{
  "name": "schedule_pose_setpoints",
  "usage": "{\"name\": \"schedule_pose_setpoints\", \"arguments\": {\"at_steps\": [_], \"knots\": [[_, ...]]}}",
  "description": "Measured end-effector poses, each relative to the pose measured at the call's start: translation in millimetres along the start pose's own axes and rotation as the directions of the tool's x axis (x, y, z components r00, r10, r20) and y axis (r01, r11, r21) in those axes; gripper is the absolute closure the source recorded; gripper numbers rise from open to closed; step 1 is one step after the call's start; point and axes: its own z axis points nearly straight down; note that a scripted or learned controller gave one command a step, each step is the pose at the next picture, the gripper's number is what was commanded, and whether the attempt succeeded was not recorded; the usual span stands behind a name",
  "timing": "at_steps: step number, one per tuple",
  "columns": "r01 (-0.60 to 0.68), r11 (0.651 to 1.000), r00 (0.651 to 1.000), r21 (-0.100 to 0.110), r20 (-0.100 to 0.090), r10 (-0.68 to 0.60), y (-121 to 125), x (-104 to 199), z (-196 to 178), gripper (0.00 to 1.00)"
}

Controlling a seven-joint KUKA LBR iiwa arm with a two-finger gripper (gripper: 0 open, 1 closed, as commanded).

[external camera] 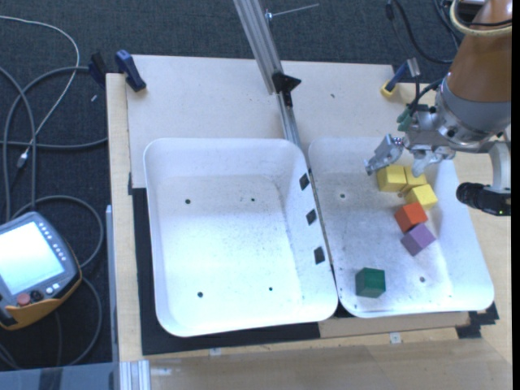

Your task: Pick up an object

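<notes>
A pale beige bench stands on a dark grey carpeted floor, where loose cables curl at the left beside a teach pendant with a lit screen and an orange-edged casing. Blue clamps grip the bench at its far corners, and a slanted aluminium rail comes down from the top to the gap between the two bins. The left bin is white, speckled with fine dark marks. The right bin is the same kind and holds all the blocks.

The arm reaches in from the right, its orange band above a grey wrist. The gripper hangs over the far part of the right bin with its two fingers spread apart, one to the left of the yellow block and one at its upper right; nothing is clamped between them, and whether the tips touch the block cannot be told.

That yellow block is a small cube just under the gripper. A second yellow block touches it on the near right. An orange block lies next in the row, then a purple block, each against its neighbour. A green block sits apart, near the front wall of the bin
</notes>
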Motion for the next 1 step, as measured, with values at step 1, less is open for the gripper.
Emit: {"name": "schedule_pose_setpoints", "arguments": {"at_steps": [1], "knots": [[-0.005,1.000,1.000,0.010,0.001,0.005,20.4,-62.5,80.3,0.00]]}}
